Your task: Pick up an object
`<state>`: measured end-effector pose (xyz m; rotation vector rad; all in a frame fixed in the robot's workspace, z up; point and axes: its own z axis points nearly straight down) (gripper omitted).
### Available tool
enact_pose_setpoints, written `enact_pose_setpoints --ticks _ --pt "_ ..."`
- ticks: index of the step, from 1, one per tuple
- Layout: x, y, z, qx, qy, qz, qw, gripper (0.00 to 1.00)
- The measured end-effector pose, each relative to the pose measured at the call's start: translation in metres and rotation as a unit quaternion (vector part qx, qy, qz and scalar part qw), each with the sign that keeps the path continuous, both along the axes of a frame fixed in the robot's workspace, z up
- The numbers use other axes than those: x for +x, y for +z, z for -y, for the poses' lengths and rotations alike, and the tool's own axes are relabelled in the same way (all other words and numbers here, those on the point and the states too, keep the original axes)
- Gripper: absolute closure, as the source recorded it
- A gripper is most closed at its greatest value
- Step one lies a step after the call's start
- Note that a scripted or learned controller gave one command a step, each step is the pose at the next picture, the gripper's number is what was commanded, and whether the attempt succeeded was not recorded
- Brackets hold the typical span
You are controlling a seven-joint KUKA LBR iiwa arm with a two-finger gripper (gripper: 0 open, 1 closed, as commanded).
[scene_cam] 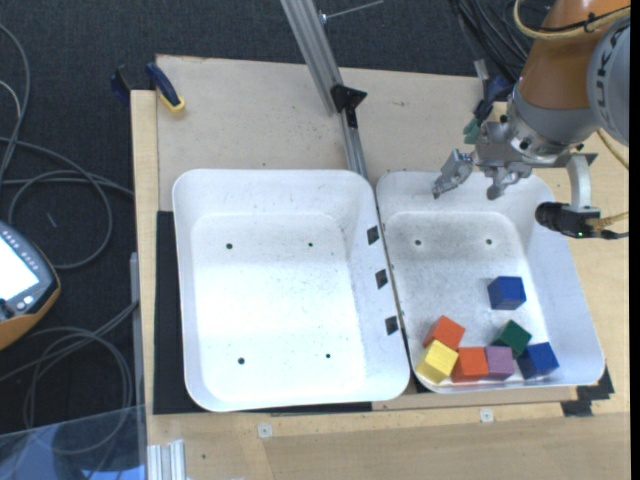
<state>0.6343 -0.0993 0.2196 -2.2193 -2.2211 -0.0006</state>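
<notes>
The grey arm (600,58) was seen reaching in from the right edge of the camera view — its orange band (570,43) was set just above the wrist; the wrist was angled downward and to the left; the gripper (472,180) was carried at its end, its two fingers (447,178) spread apart, with nothing seen between them.

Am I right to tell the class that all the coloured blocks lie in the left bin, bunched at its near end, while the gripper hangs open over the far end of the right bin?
Not quite. The camera view shows the coloured blocks in the right bin, not the left bin. The rest holds: they bunch at its near end, and the gripper hangs open over the far end.
</notes>
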Motion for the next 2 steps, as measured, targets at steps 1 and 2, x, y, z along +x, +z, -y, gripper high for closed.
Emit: enact_pose_setpoints --ticks 1,2 --pt "-0.061 -0.045 0.112 -0.0015 -0.005 -0.003 1.0 0.0" --pt "-0.092 -0.125 0.103 0.0015 -0.001 -0.005 1.0 0.0"
